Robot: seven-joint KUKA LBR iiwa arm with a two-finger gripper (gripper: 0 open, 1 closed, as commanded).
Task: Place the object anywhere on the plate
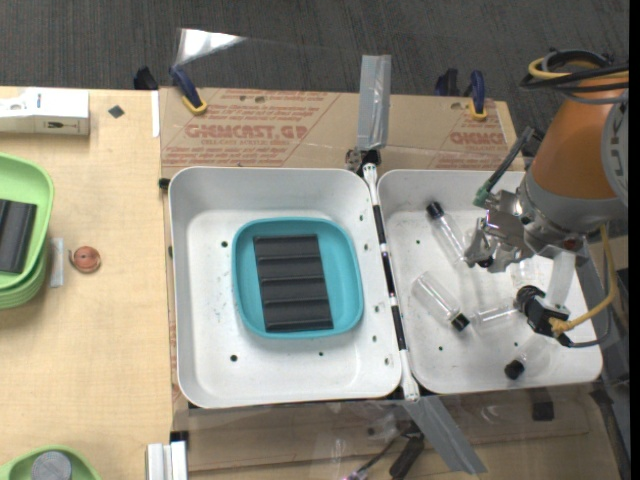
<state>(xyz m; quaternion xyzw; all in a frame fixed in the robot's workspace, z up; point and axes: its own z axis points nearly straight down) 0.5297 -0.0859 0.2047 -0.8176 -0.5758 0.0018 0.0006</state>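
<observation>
Now the gripper [487, 249] hangs over the right bin [420, 363]; I cannot tell how it stands. Clear vials [441, 302] lie just below it, and the teal plate [345, 268] sits well to its left.

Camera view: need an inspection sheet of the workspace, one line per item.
Surface: two white bins side by side, left bin, right bin, on cardboard.
Job's things: teal plate in the left bin carrying a black ridged insert; clear black-capped tubes loose in the right bin.
Clutter: green tray, small round orange item, white box on the wooden bench.
Grippers: gripper low over the right bin; finger state unreadable.
Cables: yellow cable by the wrist.
Surroundings: dark carpet behind.
</observation>
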